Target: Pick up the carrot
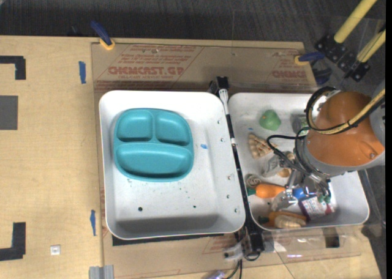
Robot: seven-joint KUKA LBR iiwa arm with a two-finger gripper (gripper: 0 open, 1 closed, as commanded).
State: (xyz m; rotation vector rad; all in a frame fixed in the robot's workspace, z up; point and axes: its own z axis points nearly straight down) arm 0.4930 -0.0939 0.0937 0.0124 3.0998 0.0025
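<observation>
The carrot (268,191) is a small orange piece lying in the right bin (355,207), near its left wall and toward the front. My gripper (296,184) hangs low over the bin just right of the carrot, close to its right end. The grey wrist and orange band (343,131) rise above it and hide part of the bin's right half. Whether the gripper touches the carrot is unclear.
A green lump (269,119) lies at the back of the right bin, with a tan shell-like item (260,144) in front of it. A bread-like piece (288,218) and a colourful packet (313,203) lie near the front. The left bin (211,201) holds a teal divided plate (154,144).
</observation>
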